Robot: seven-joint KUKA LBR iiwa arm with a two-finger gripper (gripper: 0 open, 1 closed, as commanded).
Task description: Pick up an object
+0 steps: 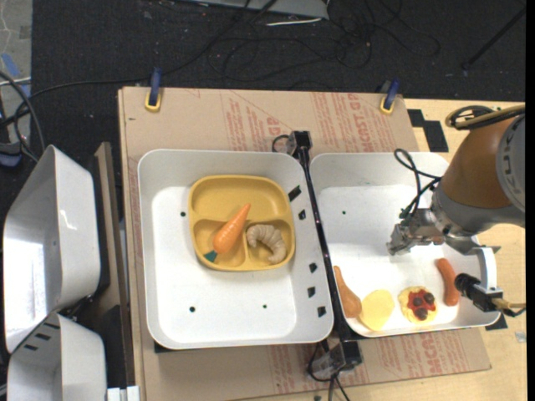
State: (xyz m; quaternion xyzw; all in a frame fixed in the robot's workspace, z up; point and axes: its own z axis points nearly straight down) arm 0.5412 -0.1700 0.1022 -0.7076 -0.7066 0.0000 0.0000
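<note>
Right bin (359,182): entered from the right by the arm (485,182), which is bent down over it, wrist lowered toward the bin floor. Gripper (407,239): seen low over the floor; whether it is spread or pressed together cannot be told.

Left bin (167,307): well left of the gripper; a yellow divided plate (209,195) is held in it, with a carrot (231,229) lying diagonally, tip up-right, beside a pale shrimp (268,239).

Below the gripper, along the bin's near edge: orange drumstick (346,292), long axis near-vertical; yellow disc (377,307); small tart (419,303); sausage (449,281), down-right of the gripper, long axis near-vertical.
</note>
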